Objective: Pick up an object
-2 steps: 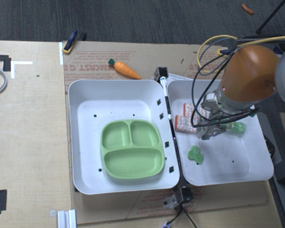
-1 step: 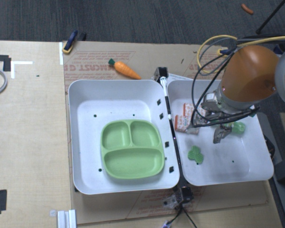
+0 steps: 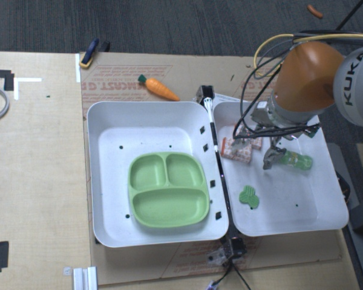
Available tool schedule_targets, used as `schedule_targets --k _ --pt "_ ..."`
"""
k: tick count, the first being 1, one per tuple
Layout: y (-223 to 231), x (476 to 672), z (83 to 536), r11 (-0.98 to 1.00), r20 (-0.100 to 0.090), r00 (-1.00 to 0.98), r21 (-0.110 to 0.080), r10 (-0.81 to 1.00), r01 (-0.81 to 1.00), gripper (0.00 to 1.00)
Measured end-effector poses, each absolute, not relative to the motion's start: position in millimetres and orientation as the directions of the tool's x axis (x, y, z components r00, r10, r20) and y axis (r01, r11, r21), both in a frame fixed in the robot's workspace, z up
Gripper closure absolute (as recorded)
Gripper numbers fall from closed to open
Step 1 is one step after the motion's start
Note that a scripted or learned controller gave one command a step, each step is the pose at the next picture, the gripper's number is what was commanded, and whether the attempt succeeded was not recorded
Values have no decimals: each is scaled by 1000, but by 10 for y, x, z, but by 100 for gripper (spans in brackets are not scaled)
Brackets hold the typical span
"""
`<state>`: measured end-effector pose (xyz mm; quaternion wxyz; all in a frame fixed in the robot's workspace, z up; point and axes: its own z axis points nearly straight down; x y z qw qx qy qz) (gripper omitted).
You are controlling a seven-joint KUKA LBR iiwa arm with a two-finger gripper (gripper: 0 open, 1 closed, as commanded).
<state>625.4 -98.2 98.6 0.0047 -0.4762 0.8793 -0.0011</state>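
In the right bin (image 3: 302, 213) lie a small red-and-white packet (image 3: 237, 151), a green bottle (image 3: 295, 161) on its side and a small green leafy piece (image 3: 249, 197). My gripper (image 3: 258, 145) hangs under the orange wrist band (image 3: 307, 77), low over the bin's far half, between the packet and the bottle and close to both. I cannot see any object held in it. The wrist hides part of the bin's far side.
The left bin (image 3: 109, 132) holds a green divided plate (image 3: 168, 190). A toy carrot (image 3: 160, 88) lies on the cardboard behind the bins, and a blue-and-yellow tool (image 3: 89, 53) sits further back left. Cables loop above the wrist.
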Motion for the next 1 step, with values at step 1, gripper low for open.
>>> schedule_targets --k 1 --pt "-1094 5725 987 575 -12 -575 -15 -818 -818 0"
